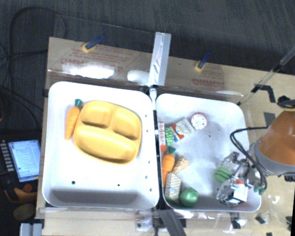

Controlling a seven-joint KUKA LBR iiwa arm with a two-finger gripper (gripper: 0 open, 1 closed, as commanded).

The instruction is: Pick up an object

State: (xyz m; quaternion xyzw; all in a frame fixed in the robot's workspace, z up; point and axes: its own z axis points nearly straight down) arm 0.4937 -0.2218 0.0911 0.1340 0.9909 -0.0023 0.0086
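Low in right bin, pincer point(233, 188), touching green object point(223, 174)

Two white bins point(52, 131) sit side by side. The left one holds two things — one yellow tray point(108, 130) and one carrot point(72, 120) at its left edge. The right bin holds more: one carrot point(168, 163), one green ball point(188, 197) at the near edge, one round white lid point(198, 121) at the far side, one green item point(222, 175) by the arm, and a few small packets — too jumbled to count. Two yellow-and-blue clips point(93, 43) lie on the far board.
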